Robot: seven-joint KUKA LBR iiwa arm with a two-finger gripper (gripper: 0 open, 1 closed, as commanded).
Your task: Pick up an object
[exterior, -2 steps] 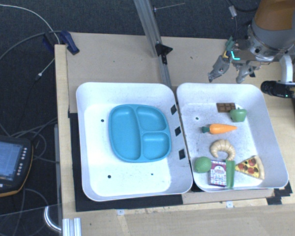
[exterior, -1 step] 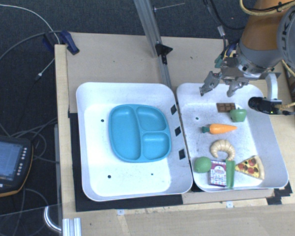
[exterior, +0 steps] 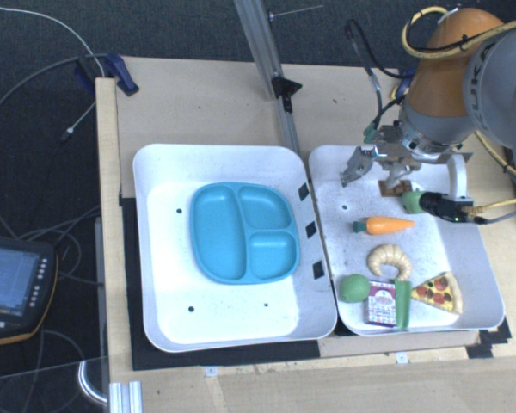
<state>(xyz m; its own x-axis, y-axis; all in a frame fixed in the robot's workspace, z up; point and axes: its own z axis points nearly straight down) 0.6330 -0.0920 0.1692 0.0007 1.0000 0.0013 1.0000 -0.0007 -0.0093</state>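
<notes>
We see a wide desk with two white bins: the left bin has a blue plate in it, and the right bin has toy food. The grey arm hangs over the top of the right bin, and its pincer is spread apart with nothing in it. Below the pincer lie a carrot, a croissant, a pizza slice, a small box and a green ball.

even overhead light, bright white bins near clipping, soft short shadows, dark floor grainy, focus slightly soft throughout (mild compression noise), no strong glare
</notes>
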